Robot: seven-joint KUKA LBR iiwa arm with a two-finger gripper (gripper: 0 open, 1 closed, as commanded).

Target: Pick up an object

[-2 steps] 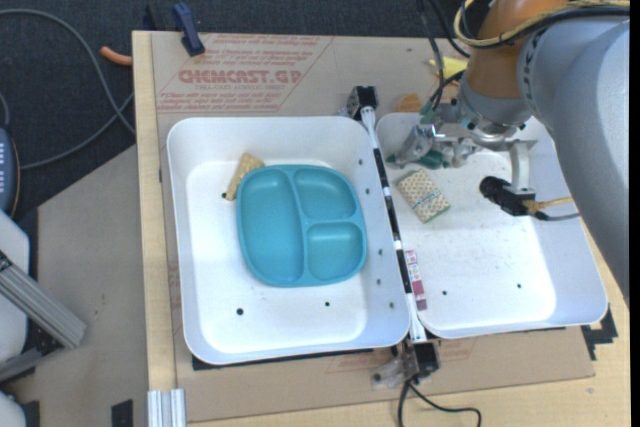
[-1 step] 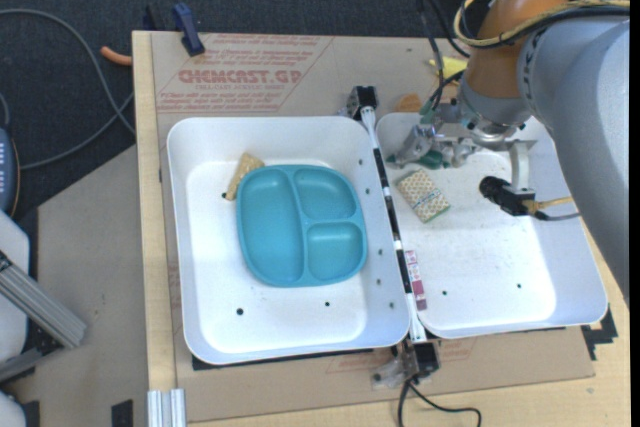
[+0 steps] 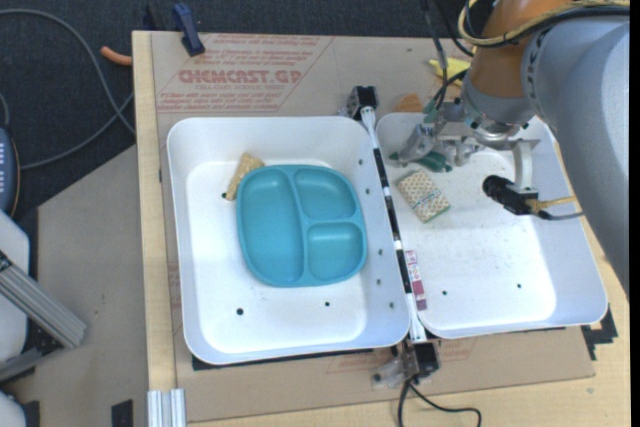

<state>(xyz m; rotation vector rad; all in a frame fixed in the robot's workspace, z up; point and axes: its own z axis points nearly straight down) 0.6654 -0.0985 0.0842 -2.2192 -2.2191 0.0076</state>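
- Camera view: the grey arm (image 3: 575, 65) reaches in from the right, its orange band (image 3: 515, 10) above the far edge of the right bin (image 3: 500, 290).
- The gripper (image 3: 428, 153) hangs over the far left corner of the right bin, close to the wall that divides the two bins.
- It is too small and cluttered here to tell whether the gripper is spread apart or closed, and nothing can be seen clamped in it.
- A small patterned packet (image 3: 423, 196) lies flat on the floor of the right bin, just on the near side of the gripper and near the dividing wall; I cannot tell if the two touch.
- The left bin (image 3: 195, 245) holds a teal plate (image 3: 300, 225) with three compartments, lying flat around the middle.
- A tan cracker (image 3: 243, 174) rests at the plate's far left corner, touching its rim or tucked slightly beneath it.
- Both bins sit side by side on a brown cardboard sheet (image 3: 240, 75) with red lettering.
- A blue clip (image 3: 187, 28) sits at the far left edge of that sheet.
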